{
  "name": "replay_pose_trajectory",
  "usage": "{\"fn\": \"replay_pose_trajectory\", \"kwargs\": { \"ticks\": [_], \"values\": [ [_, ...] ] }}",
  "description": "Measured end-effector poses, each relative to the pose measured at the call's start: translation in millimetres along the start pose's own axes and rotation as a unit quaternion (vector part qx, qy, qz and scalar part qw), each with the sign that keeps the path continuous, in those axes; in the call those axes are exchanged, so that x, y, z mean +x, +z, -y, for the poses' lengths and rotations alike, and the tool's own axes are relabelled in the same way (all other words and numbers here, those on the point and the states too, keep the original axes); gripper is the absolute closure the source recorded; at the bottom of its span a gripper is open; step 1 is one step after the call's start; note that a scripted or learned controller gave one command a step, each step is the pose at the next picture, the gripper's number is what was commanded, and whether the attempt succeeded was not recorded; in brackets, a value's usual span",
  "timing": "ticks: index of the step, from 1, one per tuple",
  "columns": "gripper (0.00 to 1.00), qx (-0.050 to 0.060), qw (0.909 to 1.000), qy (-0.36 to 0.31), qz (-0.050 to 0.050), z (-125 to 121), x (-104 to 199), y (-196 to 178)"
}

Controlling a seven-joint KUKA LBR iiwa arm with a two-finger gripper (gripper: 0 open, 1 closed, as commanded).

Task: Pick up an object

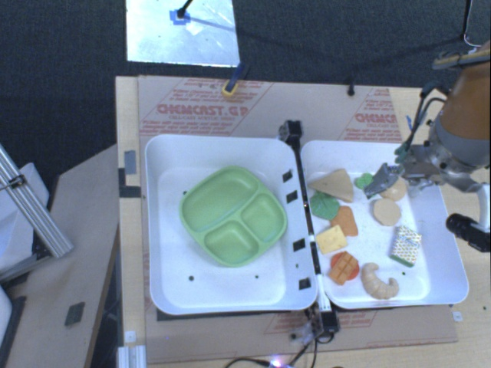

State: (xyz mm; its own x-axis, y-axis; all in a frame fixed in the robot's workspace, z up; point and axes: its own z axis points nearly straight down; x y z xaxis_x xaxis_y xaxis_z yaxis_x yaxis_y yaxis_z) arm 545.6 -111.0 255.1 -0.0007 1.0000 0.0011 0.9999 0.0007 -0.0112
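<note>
Gripper (383, 181): over right bin (453, 282), finger state unreadable; nothing seen held, pick not yet made.
Contents, near to far: shrimp (380, 281), orange block (344, 266), foil packet (406, 244), cheese (331, 238), egg (387, 211), wedge (332, 183).

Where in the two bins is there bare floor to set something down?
Left bin: bare floor rings the green divided plate, widest along the left wall and front corners. Right bin: crowded with food items by the divider; small patches between the shrimp and patterned block, and the back right corner under the end effector.
</note>
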Motion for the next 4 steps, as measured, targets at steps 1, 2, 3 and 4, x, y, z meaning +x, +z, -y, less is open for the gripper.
{"fn": "replay_pose_trajectory", "kwargs": {
  "ticks": [1,2,3,4],
  "values": [
    [0.00,-0.006,1.0000,-0.001,0.001,-2.0,0.2,-6.7],
    [0.00,-0.005,1.0000,0.000,0.000,-9.7,-0.9,37.2],
    [0.00,-0.006,1.0000,0.000,0.001,-15.6,-1.3,78.3],
    [0.00,-0.004,1.0000,0.000,0.000,-14.1,-6.1,139.3]
  ]
}}
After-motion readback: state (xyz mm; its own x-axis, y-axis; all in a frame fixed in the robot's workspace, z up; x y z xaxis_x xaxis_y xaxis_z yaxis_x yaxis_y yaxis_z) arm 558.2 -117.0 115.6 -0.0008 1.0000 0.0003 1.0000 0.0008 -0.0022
